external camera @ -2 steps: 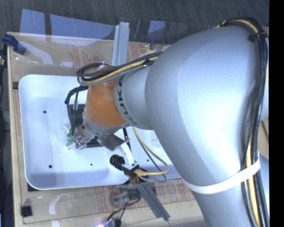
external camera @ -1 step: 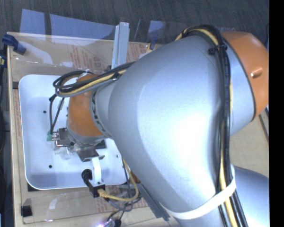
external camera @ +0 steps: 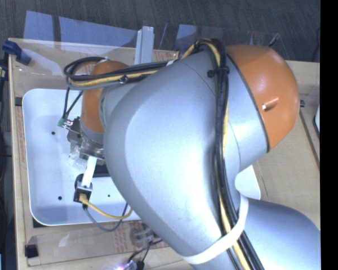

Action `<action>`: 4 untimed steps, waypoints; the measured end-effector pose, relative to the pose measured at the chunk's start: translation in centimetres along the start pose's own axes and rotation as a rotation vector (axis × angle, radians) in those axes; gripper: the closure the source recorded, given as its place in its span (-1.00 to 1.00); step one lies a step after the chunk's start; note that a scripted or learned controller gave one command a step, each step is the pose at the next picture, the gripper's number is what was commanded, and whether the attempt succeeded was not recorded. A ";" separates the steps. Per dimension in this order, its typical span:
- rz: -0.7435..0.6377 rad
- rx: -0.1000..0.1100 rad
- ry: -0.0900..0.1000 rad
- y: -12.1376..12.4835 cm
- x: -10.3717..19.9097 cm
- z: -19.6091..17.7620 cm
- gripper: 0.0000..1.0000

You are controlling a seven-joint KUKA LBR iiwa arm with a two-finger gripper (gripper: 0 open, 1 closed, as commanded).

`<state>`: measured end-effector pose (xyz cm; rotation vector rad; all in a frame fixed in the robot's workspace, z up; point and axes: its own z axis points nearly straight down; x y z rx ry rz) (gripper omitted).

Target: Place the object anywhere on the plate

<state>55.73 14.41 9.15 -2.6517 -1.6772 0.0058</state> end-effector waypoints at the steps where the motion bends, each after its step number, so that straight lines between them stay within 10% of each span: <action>1: 0.495 0.002 -0.002 0.6 6.0 0.1 1.00; 2: 0.544 0.001 0.000 3.4 2.2 -11.6 1.00; 3: 0.255 0.001 -0.001 5.1 7.4 -10.4 1.00; 4: 0.255 0.001 -0.001 5.1 7.4 -10.4 -1.00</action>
